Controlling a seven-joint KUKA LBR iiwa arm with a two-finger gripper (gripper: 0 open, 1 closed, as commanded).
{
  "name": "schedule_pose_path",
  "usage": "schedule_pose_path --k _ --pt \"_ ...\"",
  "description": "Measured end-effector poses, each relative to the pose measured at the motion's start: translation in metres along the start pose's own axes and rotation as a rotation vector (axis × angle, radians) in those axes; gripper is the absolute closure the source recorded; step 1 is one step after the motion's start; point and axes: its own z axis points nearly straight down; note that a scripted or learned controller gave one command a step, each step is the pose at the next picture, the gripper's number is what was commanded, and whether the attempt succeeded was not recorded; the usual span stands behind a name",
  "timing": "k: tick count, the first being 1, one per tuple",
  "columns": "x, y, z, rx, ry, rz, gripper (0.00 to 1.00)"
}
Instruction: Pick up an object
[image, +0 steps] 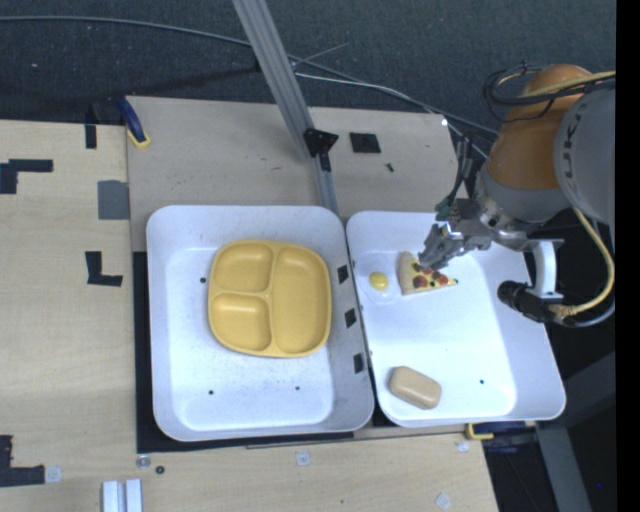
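Observation:
In the right bin (520, 385) lie a pizza slice toy (424, 277), a small yellow ball-like piece (378, 282) to its left, and a tan bread roll (414, 387) near the front edge. My gripper (437, 252) hangs at the end of the grey arm with the orange band, directly over the upper edge of the pizza slice and very close to it. Its fingers point down and left toward the slice. Nothing is visibly lifted off the bin floor.
The left bin (180, 390) holds a yellow divided plate (270, 297). A grey pole (285, 80) slants across the back of the bench. Black cables and a hose (535, 300) hang beside the wrist over the right bin's right rim.

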Motion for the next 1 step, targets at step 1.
schedule_pose_path --k 1 --pt "0.0539 0.0167 -0.0115 0.0 0.001 -0.005 1.0"
